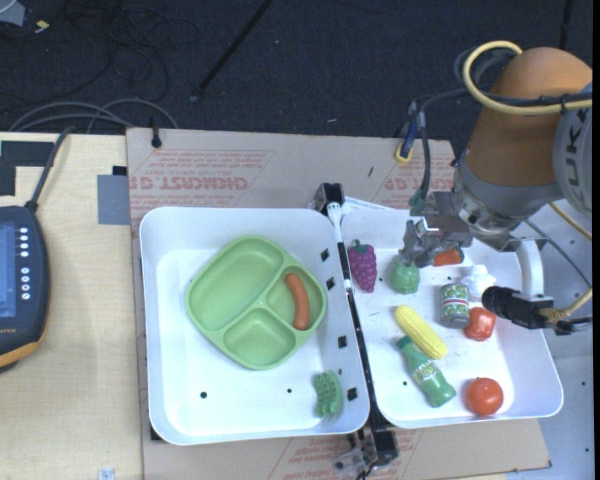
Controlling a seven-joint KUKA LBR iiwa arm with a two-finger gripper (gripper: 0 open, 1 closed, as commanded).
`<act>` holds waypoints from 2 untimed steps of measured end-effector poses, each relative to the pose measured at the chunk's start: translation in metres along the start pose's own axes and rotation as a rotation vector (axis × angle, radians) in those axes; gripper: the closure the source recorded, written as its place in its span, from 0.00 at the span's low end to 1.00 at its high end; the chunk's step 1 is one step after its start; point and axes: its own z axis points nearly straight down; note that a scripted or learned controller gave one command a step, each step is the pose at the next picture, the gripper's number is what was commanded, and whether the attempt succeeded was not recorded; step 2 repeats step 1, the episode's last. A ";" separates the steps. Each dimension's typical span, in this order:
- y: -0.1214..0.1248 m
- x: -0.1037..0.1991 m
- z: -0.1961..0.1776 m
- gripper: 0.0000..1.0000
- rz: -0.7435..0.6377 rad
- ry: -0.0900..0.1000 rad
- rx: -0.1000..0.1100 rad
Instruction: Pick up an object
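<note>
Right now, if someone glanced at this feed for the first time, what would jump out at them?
Probably the green divided plate in the left bin, with a sausage lying in its right-hand compartment. Next, the gripper low over the right bin, right at a green toy vegetable beside the purple grapes. Bright toy food fills that bin: corn, a green bottle, a red tomato.

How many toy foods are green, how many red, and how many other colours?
Green: 3 (broccoli, bottle, the round green piece at the gripper)
Red or orange-red: 4 (sausage, tomato, strawberry-like piece, small piece by the gripper)
Purple: 1 (grapes)
Yellow: 1 (corn)
Total: 9
</note>
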 end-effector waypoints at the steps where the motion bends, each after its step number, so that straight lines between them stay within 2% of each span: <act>1: -0.094 0.049 -0.104 1.00 -0.003 0.003 -0.004; 2: -0.094 0.049 -0.104 1.00 -0.003 0.003 -0.004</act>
